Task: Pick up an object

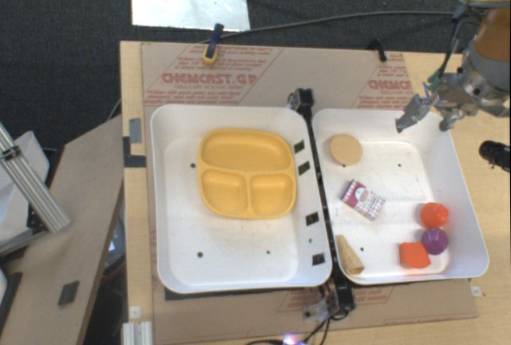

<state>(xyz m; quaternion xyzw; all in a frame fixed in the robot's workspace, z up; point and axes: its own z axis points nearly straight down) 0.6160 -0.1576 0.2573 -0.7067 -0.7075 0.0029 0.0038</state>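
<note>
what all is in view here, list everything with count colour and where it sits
bins: 2, white, side by side on the bench
divided plate: 1, yellow, middle of left bin
round disc: 1, tan, right bin, far left corner
small packet: 1, white with purple-red print, centre of right bin
cone-shaped piece: 1, tan, right bin, near left edge
ball: 1, orange, right bin, right side
ball: 1, purple, just nearer than the orange one
block: 1, orange, near right corner
end effector: 1, grey, above the right bin's far edge, holding nothing
</note>
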